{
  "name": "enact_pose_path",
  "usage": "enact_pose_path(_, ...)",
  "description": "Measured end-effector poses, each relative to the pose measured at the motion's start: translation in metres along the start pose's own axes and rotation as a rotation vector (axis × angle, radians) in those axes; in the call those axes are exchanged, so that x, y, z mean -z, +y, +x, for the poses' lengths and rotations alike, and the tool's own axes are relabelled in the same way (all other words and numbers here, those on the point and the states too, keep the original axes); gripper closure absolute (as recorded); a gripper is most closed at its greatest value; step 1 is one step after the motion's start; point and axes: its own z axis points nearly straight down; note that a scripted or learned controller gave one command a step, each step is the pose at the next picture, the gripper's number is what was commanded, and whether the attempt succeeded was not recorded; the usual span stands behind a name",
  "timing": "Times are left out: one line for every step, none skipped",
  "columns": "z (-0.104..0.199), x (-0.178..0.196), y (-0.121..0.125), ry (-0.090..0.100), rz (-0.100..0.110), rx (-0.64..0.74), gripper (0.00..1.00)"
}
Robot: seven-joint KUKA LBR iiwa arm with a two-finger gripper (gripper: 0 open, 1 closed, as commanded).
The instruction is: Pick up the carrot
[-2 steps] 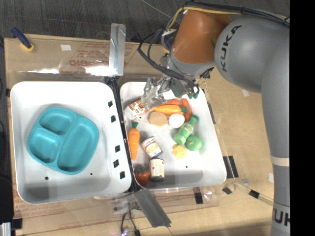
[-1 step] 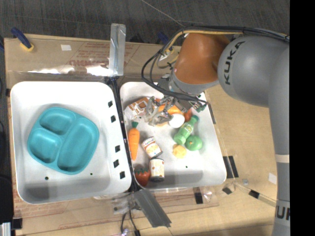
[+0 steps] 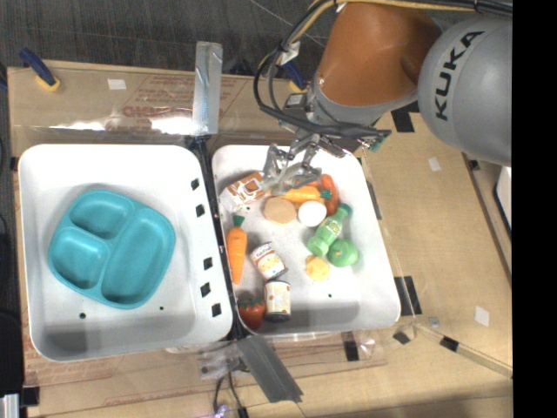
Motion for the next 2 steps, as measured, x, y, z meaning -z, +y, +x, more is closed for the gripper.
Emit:
enact_pose_path(0.057,-0.011,-0.037,0.001,-0.005,0.239,1.00)
enact_pose_path(0.091,-0.038,-0.073,0.001,-0.006,0.409,1.00)
